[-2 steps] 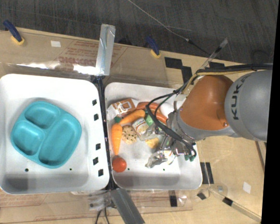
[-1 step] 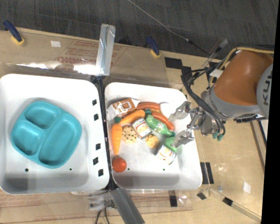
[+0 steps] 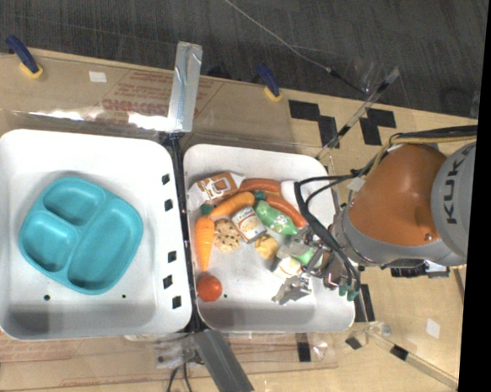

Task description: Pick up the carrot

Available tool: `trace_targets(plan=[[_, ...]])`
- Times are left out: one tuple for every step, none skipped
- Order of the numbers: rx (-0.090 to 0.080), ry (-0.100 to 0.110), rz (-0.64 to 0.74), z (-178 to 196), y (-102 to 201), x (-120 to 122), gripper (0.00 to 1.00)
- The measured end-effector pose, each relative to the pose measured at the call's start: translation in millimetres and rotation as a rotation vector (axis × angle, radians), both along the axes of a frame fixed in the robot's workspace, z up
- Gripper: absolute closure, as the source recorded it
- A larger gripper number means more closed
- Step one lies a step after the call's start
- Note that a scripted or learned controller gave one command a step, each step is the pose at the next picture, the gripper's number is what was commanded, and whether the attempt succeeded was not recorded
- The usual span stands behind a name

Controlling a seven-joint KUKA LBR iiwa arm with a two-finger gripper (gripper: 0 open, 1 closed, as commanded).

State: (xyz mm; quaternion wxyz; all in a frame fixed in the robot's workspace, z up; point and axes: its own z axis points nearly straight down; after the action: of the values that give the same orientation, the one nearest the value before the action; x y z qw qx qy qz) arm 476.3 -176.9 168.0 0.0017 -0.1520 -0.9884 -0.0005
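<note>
**Robot arm over a bin of toy food, carrot lying free**

Two shallow white bins sit side by side; the left bin (image 3: pixel 7 214) holds a teal divided plate (image 3: pixel 80 234); the right bin (image 3: pixel 244 318) holds a cluster of toy food. The carrot (image 3: pixel 203 242) lies lengthwise by that bin's left wall, at nine o'clock from the bin's centre, leafy end up, with a cookie (image 3: pixel 227 235) just beside it at three o'clock and a red tomato (image 3: pixel 209 288) near its tip at six o'clock. The gripper (image 3: pixel 296 286) sits at four o'clock in the bin, well apart from the carrot; how far its claw is open cannot be told, and nothing visible is in it.
</note>
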Motion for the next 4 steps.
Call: trace_targets(plan=[[0.000, 0.002, -0.249, -52.0, 29.6, -0.1, 0.00], [0.000, 0.002, -0.241, -42.0, 30.6, 1.3, 1.00], [-0.003, -0.011, -0.504, 115.8, 16.7, 11.8, 1.00], [-0.003, -0.009, -0.500, 178.8, 3.5, 1.5, 1.00]])
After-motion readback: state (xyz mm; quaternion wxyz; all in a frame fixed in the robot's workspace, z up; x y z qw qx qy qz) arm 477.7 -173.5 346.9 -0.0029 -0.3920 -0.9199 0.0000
